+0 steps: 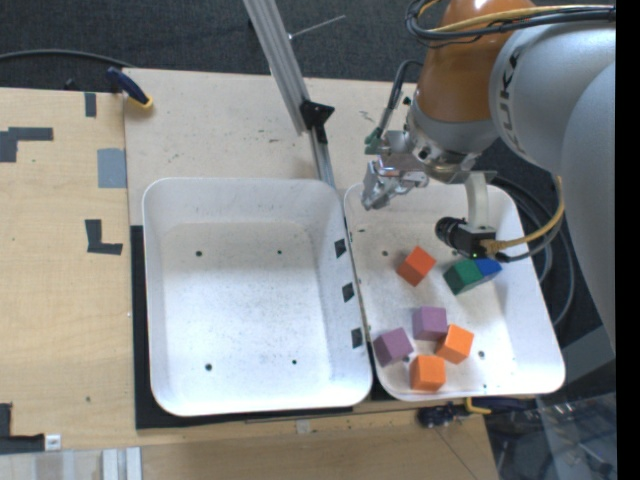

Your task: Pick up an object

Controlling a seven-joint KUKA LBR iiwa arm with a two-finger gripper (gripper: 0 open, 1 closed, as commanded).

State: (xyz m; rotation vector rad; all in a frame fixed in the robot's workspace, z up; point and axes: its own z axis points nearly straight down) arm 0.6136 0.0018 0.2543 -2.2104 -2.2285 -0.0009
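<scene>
My gripper [383, 190] hangs over the far left corner of the right bin [530, 353], well above its floor, and nothing shows between its fingers. Several small blocks lie in that bin. An orange-red block [417, 265] sits nearest, below and right of the gripper. A green block [463, 274] touches a blue block [487, 266] further right. Toward the front lie two purple blocks [430, 322] [393, 345] and two orange blocks [456, 343] [429, 371].
The left bin [160, 268] stands beside the right one, sharing a raised rim. A slanted metal rail [285, 63] runs down to the bins' far junction. Cables [520, 233] loop from the arm over the right bin's far right side.
</scene>
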